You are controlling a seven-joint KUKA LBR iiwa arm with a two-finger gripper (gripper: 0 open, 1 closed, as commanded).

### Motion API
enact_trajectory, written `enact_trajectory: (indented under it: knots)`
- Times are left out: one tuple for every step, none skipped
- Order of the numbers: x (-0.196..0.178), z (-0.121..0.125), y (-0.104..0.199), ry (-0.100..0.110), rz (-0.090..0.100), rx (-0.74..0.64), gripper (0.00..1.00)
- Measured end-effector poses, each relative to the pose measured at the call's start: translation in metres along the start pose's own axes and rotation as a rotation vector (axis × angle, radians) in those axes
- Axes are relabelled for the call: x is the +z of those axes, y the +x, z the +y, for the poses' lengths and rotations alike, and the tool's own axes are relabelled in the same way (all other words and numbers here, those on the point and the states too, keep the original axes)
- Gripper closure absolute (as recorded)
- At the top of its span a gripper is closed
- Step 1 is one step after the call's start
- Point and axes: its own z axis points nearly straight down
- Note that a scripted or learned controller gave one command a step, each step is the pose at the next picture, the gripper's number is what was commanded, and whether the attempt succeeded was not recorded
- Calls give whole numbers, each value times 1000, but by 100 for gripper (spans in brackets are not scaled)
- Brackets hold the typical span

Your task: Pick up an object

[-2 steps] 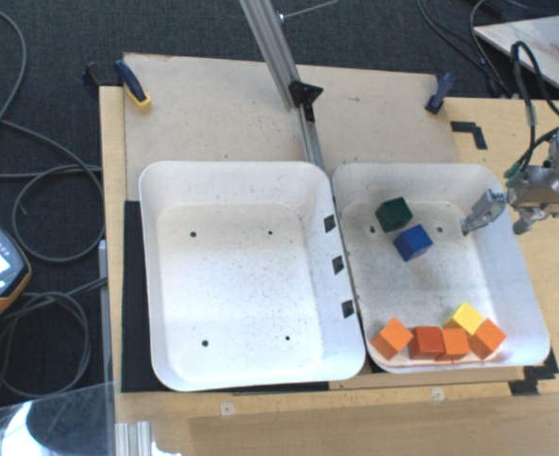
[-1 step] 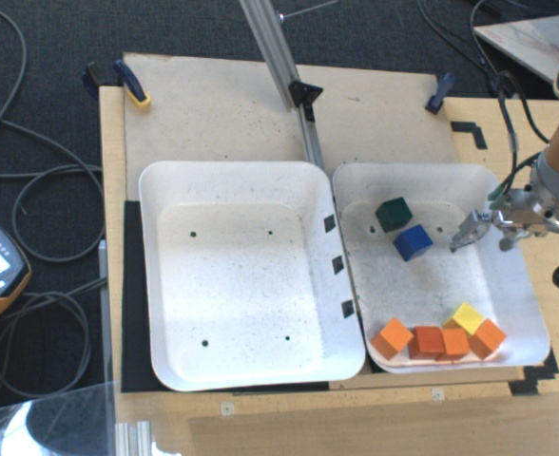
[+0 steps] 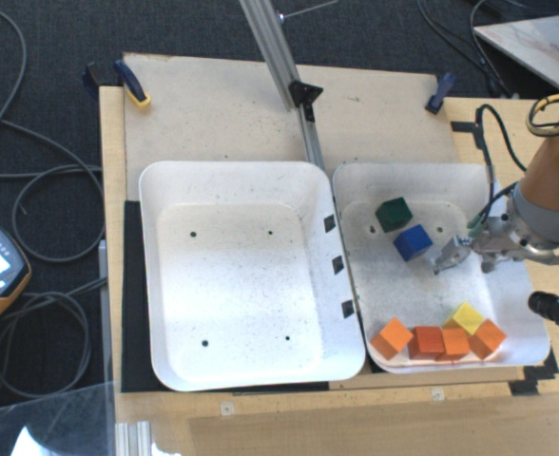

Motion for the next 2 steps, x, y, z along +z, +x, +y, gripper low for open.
enact_trajectory:
  knots:
    - [-15,3,-1,-11,-3,-1,100]
    - [-73,6,-11,-16,-7,-1,100]
